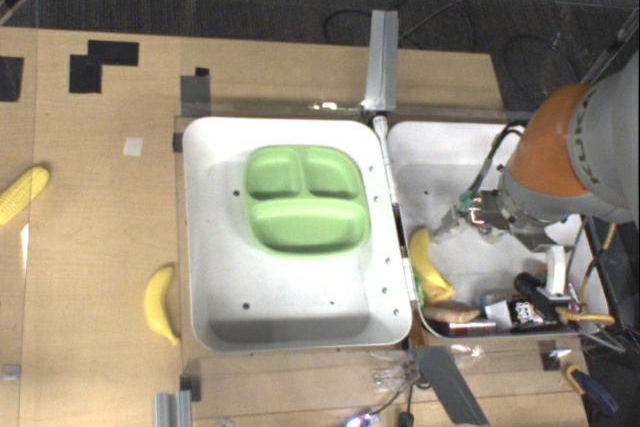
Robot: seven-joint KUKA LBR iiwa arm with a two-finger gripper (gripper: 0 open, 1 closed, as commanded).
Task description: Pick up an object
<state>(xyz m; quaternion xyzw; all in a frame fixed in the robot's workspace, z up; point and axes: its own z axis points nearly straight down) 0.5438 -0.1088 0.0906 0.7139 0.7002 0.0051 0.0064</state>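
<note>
My gripper (472, 213) hangs over the middle of the right bin (440, 165), below the arm's orange band. A yellow banana (427, 267) lies against that bin's left wall, a little to the lower left of the gripper and apart from it. At the bin's front edge lies a small brown and white object (462, 316). Nothing shows between the fingers.
The left bin (210, 215) holds a green divided plate (303, 198). On the wooden bench to the left, outside the bins, lie a second banana (160, 303) and a yellow corn cob (22, 195). A metal post (382, 60) stands behind the wall between the bins.
</note>
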